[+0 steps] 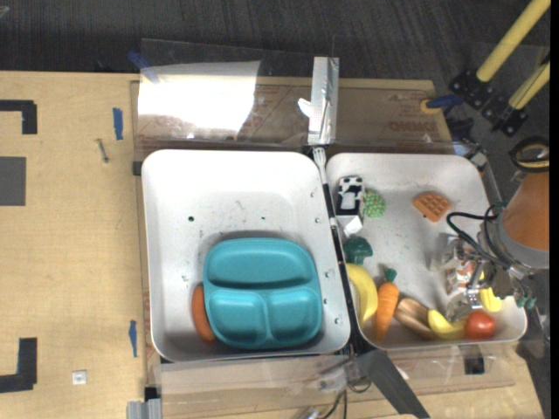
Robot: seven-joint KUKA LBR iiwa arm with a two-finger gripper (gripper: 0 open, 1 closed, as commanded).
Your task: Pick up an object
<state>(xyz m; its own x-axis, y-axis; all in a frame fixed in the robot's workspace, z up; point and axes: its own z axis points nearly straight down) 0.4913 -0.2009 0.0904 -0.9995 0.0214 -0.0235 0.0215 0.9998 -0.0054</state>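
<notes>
My claw [467, 288] hangs low in the right bin [402, 168]; I cannot tell its state. Just beside it lies a tomato [479, 325], likely light, smooth, slippery: grip across its middle. Farther: a waffle [431, 205].
</notes>
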